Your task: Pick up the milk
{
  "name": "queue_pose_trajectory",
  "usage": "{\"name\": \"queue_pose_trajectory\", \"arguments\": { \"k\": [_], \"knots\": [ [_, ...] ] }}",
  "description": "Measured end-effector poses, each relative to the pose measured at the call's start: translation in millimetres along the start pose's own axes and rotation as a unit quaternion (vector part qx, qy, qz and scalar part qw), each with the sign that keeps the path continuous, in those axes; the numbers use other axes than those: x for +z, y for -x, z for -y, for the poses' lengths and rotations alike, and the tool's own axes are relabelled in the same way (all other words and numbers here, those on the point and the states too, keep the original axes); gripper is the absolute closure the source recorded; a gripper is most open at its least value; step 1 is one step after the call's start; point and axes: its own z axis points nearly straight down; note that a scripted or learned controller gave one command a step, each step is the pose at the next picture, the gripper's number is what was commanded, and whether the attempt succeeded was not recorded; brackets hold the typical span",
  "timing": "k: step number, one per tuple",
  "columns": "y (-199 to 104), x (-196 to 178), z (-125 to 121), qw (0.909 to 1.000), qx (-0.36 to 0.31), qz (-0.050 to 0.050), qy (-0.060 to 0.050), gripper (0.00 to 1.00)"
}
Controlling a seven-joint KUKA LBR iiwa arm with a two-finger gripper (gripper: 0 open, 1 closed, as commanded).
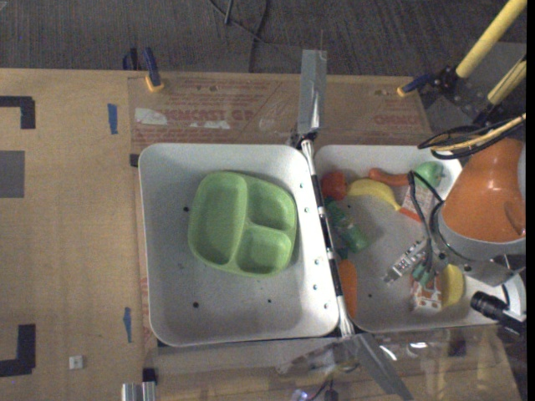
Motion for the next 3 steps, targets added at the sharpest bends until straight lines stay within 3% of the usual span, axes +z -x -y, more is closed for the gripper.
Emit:
{"name": "queue_pose_trajectory", "arguments": {
  "k": [1, 2, 3],
  "knots": [
    [43, -119, 34, 0.9944, 0.106, -0.001, -0.003, 1.0],
    [42, -119, 34, 0.9944, 0.106, -0.002, -0.003, 0.0],
    [15, 20, 10, 0.9954, 0.096, 0.003, 0.002, 0.0]
  ]
}}
